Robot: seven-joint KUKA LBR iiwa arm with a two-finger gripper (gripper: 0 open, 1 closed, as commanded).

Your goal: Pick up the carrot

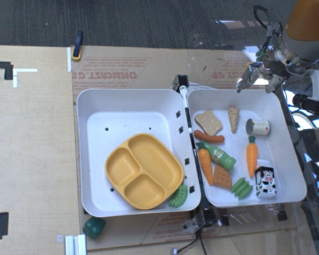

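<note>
Toy carrot (pixel 252 157), below the open, empty hand (pixel 257 78), appears light, rigid and smooth; grasp across its thick upper body.

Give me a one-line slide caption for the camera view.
End effector above the far rim of the right white bin, where two orange plastic carrots lie among toy food; yellow divided plate in left bin.

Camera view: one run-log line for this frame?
task: pick carrot | gripper: above right bin's far edge, holding nothing | carrot: in right bin, untouched | second carrot: near divider
</note>
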